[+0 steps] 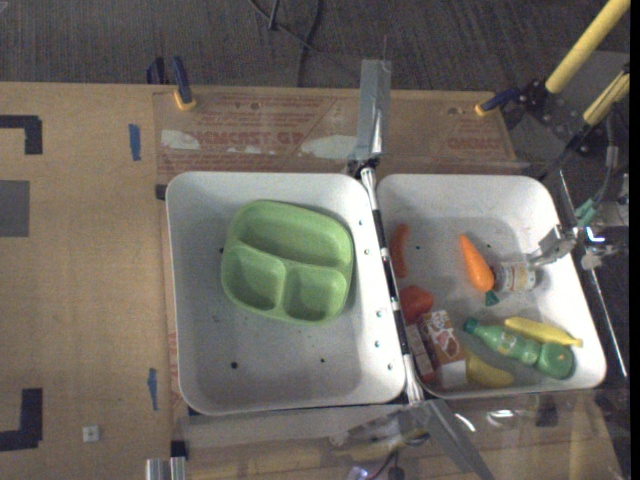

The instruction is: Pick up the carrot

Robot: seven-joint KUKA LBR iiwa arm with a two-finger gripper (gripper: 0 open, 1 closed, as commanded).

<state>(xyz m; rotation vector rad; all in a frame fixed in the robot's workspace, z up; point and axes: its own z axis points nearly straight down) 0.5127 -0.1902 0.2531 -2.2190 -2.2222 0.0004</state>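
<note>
On the left, a shallow white plastic bin (200, 368) is being occupied by a light green moulded tray with three compartments (288, 261), which is lying tilted toward the bin's middle. Just past the divider, along the near-left wall of the second shallow white bin (440, 193), a slim reddish-orange toy piece (399, 248) is being seen, and below it a red rounded toy (416, 301) and a small printed carton (437, 340).

The short orange plastic carrot (475, 262) is lying near the middle of the right bin, slanted, with its narrow tip pointing up-left and its thick end touching or just beside a small pale jar-like object (514, 276). Lower down, a green plastic bottle (520, 348) and two yellow banana-like pieces (542, 331) are being crowded together.

At the far right, the metallic two-finger gripper (560, 243) is being held over the bin's right side, near the jar (whether its fingers are apart or together cannot be told from this slanted view).

The carrot is being judged light, stiff and smooth, so likely slippery along its taper. A hold across the thicker middle, fingers closing across its long axis, is being judged safest, with the jar's closeness being the chief hindrance.
</note>
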